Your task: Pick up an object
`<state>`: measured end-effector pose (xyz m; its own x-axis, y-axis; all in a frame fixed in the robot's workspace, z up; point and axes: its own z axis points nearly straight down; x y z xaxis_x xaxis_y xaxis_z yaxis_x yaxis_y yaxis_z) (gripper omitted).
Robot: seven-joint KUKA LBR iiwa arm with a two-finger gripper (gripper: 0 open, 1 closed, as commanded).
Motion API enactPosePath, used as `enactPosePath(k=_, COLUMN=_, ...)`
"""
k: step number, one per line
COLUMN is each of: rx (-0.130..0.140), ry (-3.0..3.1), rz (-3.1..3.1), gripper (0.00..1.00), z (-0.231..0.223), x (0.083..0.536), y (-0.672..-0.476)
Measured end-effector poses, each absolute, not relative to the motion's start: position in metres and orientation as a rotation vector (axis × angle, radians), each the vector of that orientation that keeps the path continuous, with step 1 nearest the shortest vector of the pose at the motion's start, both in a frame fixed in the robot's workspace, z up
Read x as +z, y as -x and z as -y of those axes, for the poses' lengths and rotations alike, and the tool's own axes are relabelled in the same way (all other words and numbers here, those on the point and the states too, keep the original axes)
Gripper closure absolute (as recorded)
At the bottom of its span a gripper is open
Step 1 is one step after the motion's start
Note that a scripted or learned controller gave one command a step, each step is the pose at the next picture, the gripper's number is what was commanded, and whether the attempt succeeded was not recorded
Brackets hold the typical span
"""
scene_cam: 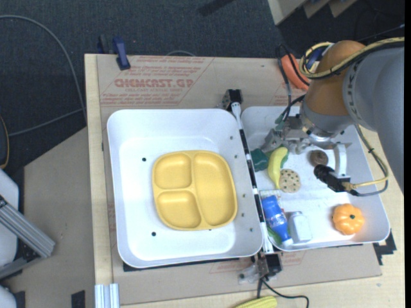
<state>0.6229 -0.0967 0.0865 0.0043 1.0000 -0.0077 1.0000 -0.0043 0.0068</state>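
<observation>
End effector (290, 141), grip state unclear, just above banana (276, 164), beside cookie (289, 180), blue bottle (275, 217), pumpkin (347, 219).

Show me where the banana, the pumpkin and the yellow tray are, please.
banana (277, 165), camera view, middle of its body.
pumpkin (348, 219), camera view, centre of its top.
yellow tray (194, 189), camera view, centre divider.
</observation>
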Motion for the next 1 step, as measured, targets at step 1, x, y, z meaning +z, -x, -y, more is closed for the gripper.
enactPosePath(k=1, rx=0.002, ry=-2.220, rz=-2.214, gripper=1.00, z=0.0937, x=0.0959, y=-0.6231)
